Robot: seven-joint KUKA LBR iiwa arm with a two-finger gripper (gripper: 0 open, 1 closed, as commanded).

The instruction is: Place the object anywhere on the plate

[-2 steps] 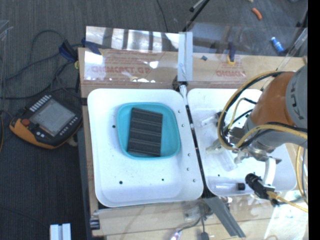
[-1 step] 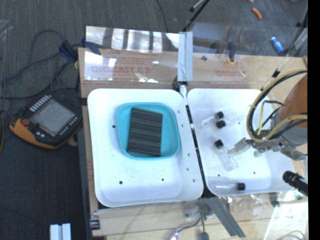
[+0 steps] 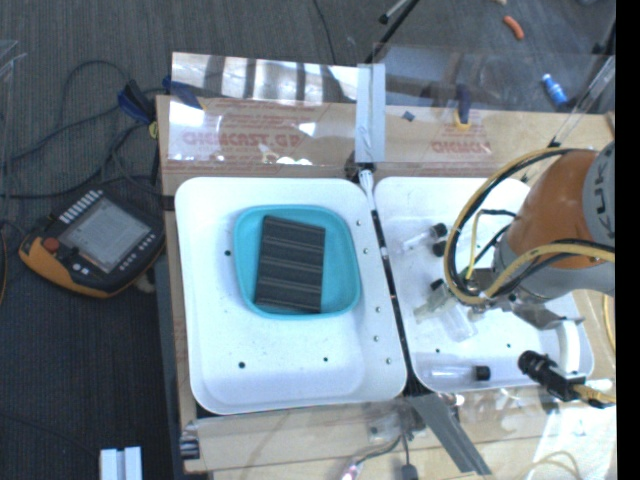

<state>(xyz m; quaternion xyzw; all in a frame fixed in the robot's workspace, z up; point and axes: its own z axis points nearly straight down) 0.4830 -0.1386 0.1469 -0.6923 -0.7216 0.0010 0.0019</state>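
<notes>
Turquoise plastic forms the shallow, rounded-square plate (image 3: 245,240), which sits in the white bin (image 3: 290,373) across the central divider from the end effector (image 3: 447,315). The task's thing, a dark grey ribbed rectangular block (image 3: 291,263), lies flat on this plate, inside the rim on all four sides.

**Position of the end effector.** It hangs low over the other white bin (image 3: 402,206) on the bench, close to that bin's floor. Nothing is visibly held in it. Whether it is released or clenched cannot be told from this view.

**Governing relation.** The block lies well apart from the end effector, on the side away from the arm and slightly toward the far edge of the bench. The divider wall stands between the two.

**Orientation of the block.**
- The long axis runs near-to-far across the bench, roughly crosswise to the line drawn from the end effector to the block.
- The far end leans slightly toward the end effector's side.
- The short edges point toward the near and far rims of the plate.

**Assessment.** Judged from the present layout, the placement condition is met. No further transfer appears necessary.
</notes>
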